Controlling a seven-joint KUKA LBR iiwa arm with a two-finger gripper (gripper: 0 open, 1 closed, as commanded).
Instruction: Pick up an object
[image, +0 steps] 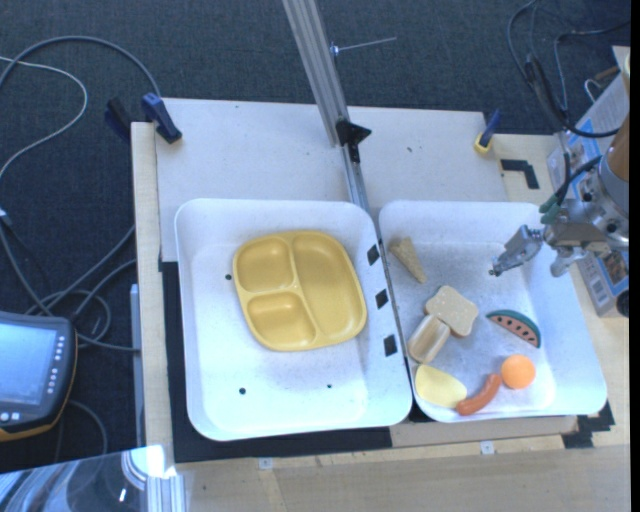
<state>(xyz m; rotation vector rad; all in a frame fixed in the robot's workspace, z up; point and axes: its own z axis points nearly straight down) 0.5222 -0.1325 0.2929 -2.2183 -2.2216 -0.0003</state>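
While open, gripper (540, 252) hovers just above watermelon slice (514, 328).

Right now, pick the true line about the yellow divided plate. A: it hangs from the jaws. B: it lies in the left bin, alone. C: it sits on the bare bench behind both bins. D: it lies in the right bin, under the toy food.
B: the yellow divided plate lies flat in the left bin, while the toy food, such as the orange ball, lies in the right bin.
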